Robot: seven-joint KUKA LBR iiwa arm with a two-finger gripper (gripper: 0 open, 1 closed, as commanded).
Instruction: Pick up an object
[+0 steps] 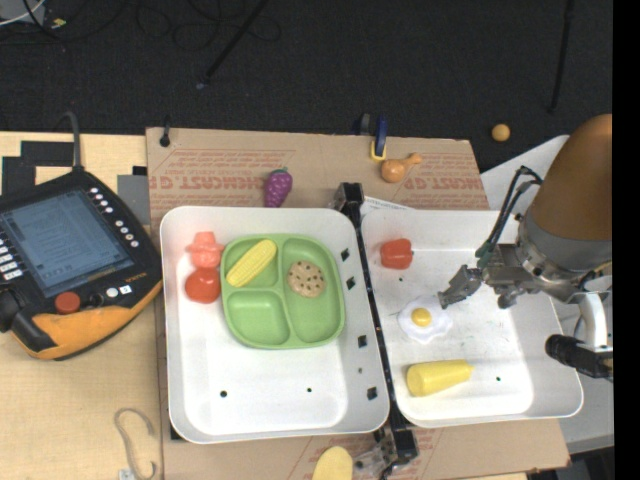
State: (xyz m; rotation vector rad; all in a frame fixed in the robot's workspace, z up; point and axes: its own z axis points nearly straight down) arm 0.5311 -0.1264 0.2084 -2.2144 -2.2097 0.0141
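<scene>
**Claw poised beside the fried egg in the right bin**

Camera view, from above at a slant. Reaching in from the right: grey arm (575,238) with orange band, wrist low over the right bin (560,393). Gripper (460,290) angled down toward the bin floor, just beside the fried egg (422,320) and up-right of it; nothing seen between its tips. Whether apart or together: cannot tell, the dark tips too small and merged against each other. Likely aimed at the egg as the nearest piece, though a flat thing of that sort probably hard to pinch from above.

Also in the right bin: a red pepper (397,254) near the upper left corner, well apart from the claw, and a yellow cheese wedge (437,377) low in the bin, lying on its side. Both bulkier, probably easier to grip.

In the left bin (190,388): a green divided tray (262,320) holding a corn cob (248,262) and a cookie (306,279) in separate compartments; a tomato (202,285) beside the tray, outside it.

On the bench at far left: a teach pendant (70,248), clear of the work.
</scene>
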